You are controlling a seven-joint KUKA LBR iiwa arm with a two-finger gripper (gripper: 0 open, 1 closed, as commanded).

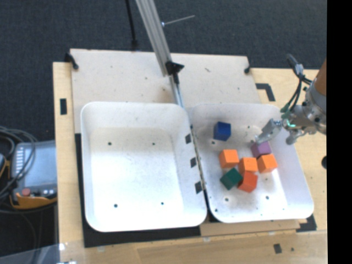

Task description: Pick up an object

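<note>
**Arm closes in on block cluster in right-hand bin**

I watch from the remote station as the grey KUKA arm's two-finger gripper (268, 135) reaches in from the right edge and hangs over the shallow white right bin (291, 199), its tip just above a small purple cube (261, 148). I cannot tell from this slanted view how the end effector stands, and nothing is visibly lifted. The purple cube sits at the upper edge of a tight huddle: three orange cubes, one to its right (267, 162), one at the centre (248, 165) and one to the left (229, 158), with a red cube (247, 181) and a dark green cube (231, 178) below them. A blue cube (222, 130) stands apart, nearer the bin's far side. The white left bin (93, 147) lies beside it, across the divider. I judge the task to be at the approach step, with the pick not yet made. The next move calls for a straight descent onto the purple cube, since its orange neighbours crowd close and could be nudged or block a clean closure.
</note>
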